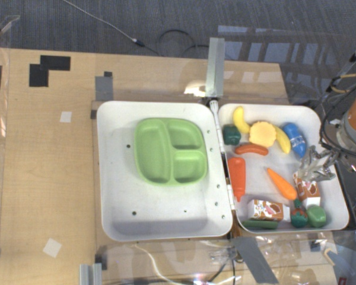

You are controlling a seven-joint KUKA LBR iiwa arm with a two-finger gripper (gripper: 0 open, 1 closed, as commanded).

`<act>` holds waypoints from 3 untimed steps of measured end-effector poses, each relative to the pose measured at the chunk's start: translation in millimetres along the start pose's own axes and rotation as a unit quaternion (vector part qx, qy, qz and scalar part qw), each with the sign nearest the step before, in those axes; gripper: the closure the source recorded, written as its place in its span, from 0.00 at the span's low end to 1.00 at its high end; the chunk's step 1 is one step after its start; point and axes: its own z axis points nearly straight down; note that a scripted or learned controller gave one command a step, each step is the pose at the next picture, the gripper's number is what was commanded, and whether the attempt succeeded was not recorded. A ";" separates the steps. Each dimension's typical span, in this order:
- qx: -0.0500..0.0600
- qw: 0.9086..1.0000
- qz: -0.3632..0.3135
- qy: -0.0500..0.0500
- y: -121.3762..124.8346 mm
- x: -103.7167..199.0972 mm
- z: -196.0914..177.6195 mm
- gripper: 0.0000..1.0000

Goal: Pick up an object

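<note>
My gripper (pixel 314 166) hangs low over the right side of the right bin (pixel 331 136), reaching in from the right. It is just above a small brown and white carton (pixel 308 189) and right of a small orange carrot (pixel 282 183). A blue bottle (pixel 294 138) lies just behind it. Nothing is visibly held. The same bin holds a banana (pixel 240 120), a yellow round piece (pixel 262 133), a red sausage (pixel 251 149), a large carrot (pixel 237 177), a juice carton (pixel 267 209) and a green apple (pixel 316 217).
The left bin (pixel 115 189) holds a green divided plate (pixel 170 150). A metal post (pixel 215 67) stands behind the wall between the bins. Cables hang at the right, beside the arm (pixel 353 126).
</note>
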 end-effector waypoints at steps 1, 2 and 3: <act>0.000 0.986 -0.164 -0.001 -5.3 -12.6 20.2 1.00; 0.000 0.910 -0.415 -0.001 -15.7 -34.6 17.5 1.00; 0.000 0.910 -0.415 -0.001 -15.8 -34.5 17.6 0.00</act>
